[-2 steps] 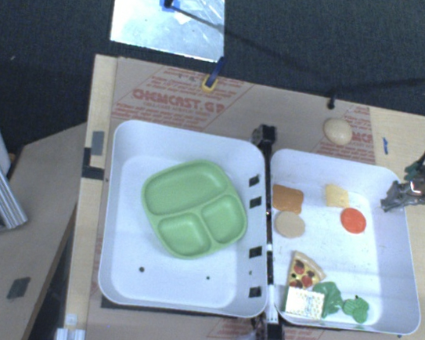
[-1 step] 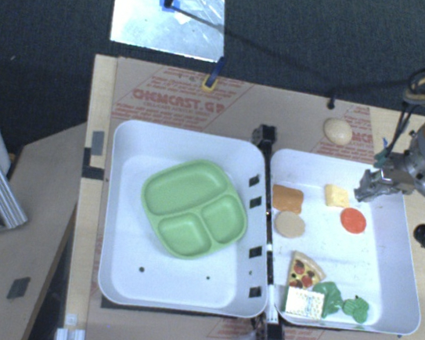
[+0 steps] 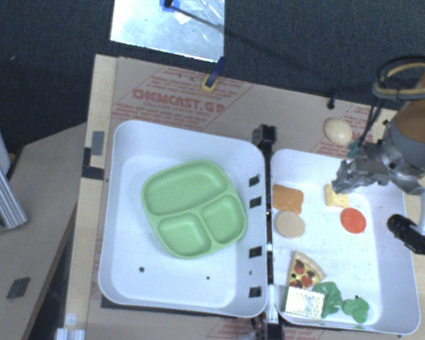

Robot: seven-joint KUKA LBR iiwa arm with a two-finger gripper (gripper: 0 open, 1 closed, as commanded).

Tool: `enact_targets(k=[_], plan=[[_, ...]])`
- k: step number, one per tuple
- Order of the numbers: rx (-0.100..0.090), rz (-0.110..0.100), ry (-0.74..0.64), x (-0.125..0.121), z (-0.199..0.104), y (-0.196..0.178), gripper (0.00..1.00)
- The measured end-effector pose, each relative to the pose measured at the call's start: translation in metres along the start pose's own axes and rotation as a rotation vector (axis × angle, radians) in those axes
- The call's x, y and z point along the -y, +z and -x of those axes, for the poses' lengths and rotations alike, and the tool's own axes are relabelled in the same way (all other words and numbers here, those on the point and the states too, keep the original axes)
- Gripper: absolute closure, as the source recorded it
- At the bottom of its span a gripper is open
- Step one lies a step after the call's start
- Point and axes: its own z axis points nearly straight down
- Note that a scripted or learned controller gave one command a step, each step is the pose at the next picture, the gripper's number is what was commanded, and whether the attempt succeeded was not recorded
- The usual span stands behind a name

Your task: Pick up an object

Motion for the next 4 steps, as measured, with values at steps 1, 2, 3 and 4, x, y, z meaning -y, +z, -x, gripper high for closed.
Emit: enact_targets(k=[1, 2, 3, 4], plan=[[-0.001, -0.002, 0.000, -0.005, -0.052, 0.016, 1.00], [0.000, -0.001, 0.004, 0.007, -0.051, 0.000, 1.00], [0.001, 0.000, 0.003, -0.006, -0.056, 0.010, 1.00], [0.002, -0.002, 0.009, 0.007, -0.049, 0.020, 1.00]])
